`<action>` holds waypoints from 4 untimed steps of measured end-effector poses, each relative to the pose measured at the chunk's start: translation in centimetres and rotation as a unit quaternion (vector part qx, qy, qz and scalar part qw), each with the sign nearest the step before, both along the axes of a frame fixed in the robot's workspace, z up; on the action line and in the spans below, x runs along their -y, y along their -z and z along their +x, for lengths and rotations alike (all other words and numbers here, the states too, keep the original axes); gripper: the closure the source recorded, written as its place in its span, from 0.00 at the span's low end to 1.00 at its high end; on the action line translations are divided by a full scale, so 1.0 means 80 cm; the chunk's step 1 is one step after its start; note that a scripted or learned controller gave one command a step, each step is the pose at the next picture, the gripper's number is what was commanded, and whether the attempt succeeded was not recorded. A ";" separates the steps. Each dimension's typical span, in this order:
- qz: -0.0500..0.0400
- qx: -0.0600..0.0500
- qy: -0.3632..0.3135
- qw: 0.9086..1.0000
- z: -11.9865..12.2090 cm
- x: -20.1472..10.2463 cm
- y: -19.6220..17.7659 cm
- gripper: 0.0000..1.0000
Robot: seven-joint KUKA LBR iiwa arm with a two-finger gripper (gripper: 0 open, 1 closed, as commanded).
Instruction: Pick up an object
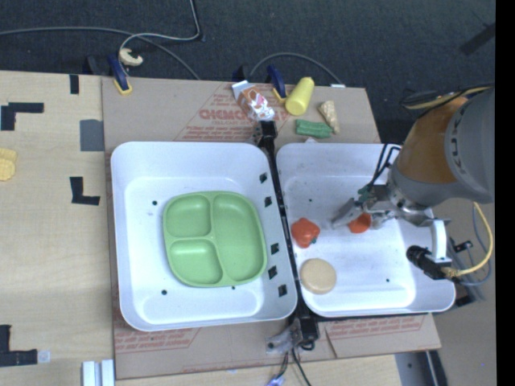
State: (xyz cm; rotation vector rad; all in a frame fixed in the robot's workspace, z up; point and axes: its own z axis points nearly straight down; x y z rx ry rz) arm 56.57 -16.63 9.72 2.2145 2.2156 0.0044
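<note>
**Hand low in the right bin, beside a small red-orange piece**

The hand sits low in the right bin, its dark fingers reaching toward the bin's middle. A small red-orange object lies right at the fingers, touching or just beneath them. Whether it sits between them I cannot tell, nor how wide they stand.

Two other candidates lie nearby: a red-orange pepper-like toy near the bin's left wall, and a round tan disc just below it. The left bin carries a green divided plate.

Risks, as I judge them: the small piece could slide on the smooth white floor if one finger meets it first, or pop out of a shallow pinch. The wrist's bulk hides the fingers' roots, and the piece is too small and blurred to identify.
</note>
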 end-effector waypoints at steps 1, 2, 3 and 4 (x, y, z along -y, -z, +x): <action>0.001 -0.004 0.000 1.000 0.025 0.072 -0.029 0.00; 0.002 -0.003 -0.001 1.000 0.016 -0.029 0.013 0.00; 0.000 -0.001 0.000 1.000 0.017 -0.027 0.001 1.00; 0.002 -0.004 -0.001 1.000 0.053 -0.133 -0.109 1.00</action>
